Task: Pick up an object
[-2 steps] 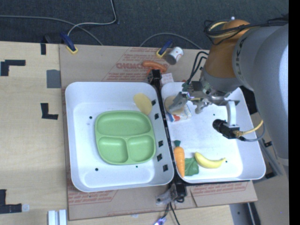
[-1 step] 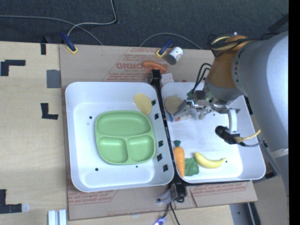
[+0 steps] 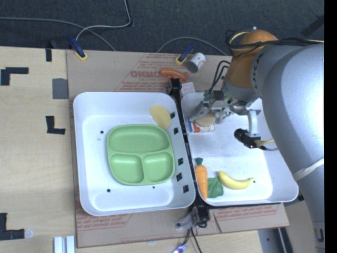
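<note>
Nearby, carrot [image 3: 201,179] beside banana [image 3: 235,181].

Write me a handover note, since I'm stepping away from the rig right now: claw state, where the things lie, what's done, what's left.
Claw: low in the right bin, near its far left corner, over a small pale object. Whether it grips anything cannot be told.
Right bin: carrot, green leafy piece and banana lie along the near edge.
Left bin: green divided plate in the middle, a pale yellow item beyond it near the divider.
Done: arm is in the right bin; no lift seen.
Left: secure one object and raise it.
</note>
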### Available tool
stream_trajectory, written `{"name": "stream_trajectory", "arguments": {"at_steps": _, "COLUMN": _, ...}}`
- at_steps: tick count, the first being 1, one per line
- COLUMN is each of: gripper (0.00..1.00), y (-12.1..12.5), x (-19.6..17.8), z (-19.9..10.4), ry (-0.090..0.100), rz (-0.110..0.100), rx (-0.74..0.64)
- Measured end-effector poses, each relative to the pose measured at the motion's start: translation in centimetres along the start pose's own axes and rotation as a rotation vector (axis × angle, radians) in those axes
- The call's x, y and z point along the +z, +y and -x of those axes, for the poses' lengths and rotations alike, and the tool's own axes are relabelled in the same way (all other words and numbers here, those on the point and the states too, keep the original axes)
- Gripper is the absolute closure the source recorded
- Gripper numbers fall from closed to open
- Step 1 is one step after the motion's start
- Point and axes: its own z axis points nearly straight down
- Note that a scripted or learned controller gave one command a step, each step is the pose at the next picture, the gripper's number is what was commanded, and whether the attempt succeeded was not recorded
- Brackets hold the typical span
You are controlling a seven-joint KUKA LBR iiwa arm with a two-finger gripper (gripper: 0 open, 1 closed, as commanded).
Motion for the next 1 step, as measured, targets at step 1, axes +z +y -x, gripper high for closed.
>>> {"name": "stream_trajectory", "arguments": {"at_steps": 1, "gripper": 1.00, "y": 0.09, "x": -1.09, "z": -0.09, "ry": 0.000, "rz": 0.002, "rx": -0.001}}
